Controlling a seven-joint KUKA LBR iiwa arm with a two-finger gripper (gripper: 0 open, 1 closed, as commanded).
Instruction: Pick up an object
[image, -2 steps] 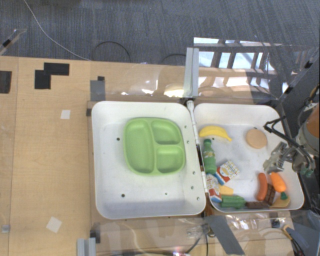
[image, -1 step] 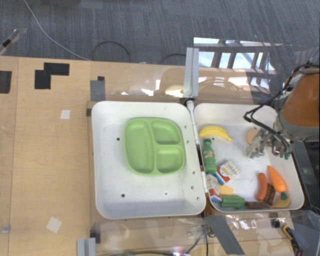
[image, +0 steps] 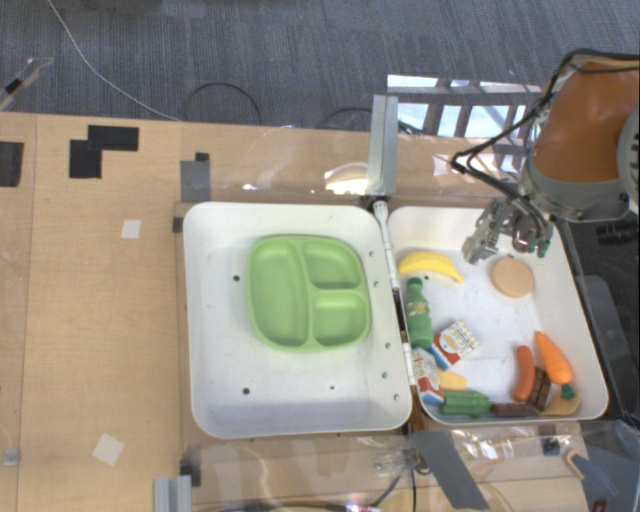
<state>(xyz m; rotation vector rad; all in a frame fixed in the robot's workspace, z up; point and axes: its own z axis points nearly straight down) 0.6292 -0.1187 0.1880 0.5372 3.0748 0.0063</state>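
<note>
Nothing is lifted yet: the gripper (image: 507, 238) is held above the right bin (image: 590, 330), near the banana (image: 431, 265); its opening cannot be told.

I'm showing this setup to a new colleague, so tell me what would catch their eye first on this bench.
The green tray draws the eye first, lying alone in the middle of the left bin. Next comes the arm's orange band at upper right, with the end effector hanging over the right bin near the banana and a tan disc. Toy food crowds that bin's near end, with a carrot among it.
</note>
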